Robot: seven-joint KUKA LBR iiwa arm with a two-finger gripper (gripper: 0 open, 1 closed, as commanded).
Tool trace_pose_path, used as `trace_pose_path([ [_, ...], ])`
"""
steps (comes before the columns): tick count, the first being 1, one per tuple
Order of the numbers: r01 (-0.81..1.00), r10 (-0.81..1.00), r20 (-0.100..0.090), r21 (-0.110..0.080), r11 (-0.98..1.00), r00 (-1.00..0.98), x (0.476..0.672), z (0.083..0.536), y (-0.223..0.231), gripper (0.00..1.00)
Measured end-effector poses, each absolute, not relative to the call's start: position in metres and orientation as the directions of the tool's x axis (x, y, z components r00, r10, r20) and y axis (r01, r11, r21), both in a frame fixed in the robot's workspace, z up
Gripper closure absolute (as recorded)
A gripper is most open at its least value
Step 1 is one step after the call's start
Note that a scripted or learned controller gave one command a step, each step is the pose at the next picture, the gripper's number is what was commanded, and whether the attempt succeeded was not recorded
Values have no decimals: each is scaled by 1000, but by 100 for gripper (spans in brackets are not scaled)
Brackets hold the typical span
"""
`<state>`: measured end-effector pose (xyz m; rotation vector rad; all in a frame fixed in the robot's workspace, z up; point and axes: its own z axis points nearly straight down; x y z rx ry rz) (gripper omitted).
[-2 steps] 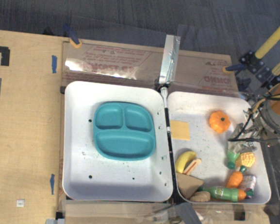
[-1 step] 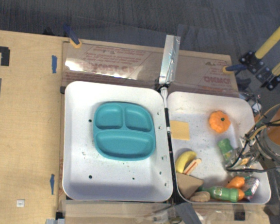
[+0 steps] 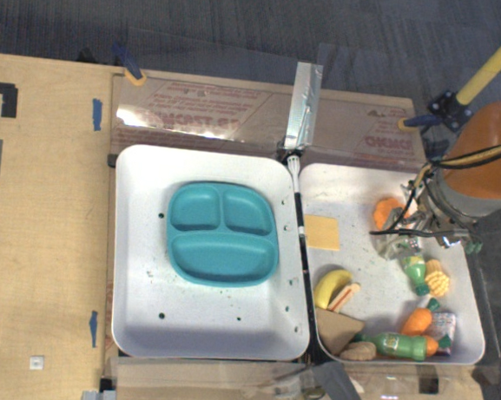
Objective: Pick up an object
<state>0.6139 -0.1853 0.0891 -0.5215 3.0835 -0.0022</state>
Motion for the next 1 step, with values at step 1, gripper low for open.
trace_pose_path([
  [1, -507, -507, -11, -6, 862, -862, 653, 88, -223, 100],
])
